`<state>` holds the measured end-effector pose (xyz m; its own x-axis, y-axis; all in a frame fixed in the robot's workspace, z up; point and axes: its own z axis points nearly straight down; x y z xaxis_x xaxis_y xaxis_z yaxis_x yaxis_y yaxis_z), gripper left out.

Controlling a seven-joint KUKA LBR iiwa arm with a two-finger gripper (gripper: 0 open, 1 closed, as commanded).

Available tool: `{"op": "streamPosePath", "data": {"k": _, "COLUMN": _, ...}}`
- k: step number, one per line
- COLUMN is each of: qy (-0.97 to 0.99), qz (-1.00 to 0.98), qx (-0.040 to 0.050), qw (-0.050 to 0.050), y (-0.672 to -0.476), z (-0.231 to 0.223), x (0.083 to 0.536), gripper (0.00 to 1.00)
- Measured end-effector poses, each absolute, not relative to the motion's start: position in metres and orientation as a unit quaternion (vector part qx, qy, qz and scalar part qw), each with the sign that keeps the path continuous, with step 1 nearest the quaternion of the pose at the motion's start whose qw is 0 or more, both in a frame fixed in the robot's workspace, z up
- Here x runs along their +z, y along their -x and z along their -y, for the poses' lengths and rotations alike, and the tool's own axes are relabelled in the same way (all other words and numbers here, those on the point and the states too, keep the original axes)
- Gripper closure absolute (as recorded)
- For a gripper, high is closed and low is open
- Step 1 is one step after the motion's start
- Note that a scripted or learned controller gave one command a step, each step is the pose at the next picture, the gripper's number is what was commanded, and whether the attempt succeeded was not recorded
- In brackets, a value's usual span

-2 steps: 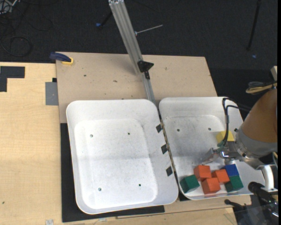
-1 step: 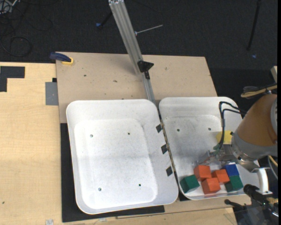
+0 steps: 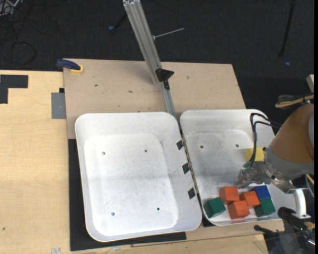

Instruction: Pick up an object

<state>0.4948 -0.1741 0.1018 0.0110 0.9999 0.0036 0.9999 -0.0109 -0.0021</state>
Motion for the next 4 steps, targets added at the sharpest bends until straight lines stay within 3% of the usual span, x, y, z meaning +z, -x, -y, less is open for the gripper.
{"op": "streamPosePath", "data": {"k": 3, "qy": 0.706, "qz": 0.708, "qx": -0.0011, "qw": -0.002, "y": -0.506, "z": 0.167, "x": 0.261, "gripper": 1.0}}
{"op": "streamPosePath", "data": {"k": 4, "qy": 0.706, "qz": 0.708, "qx": 0.0006, "qw": 0.003, "y": -0.521, "z": 0.12, "x": 0.245, "gripper": 1.0}}
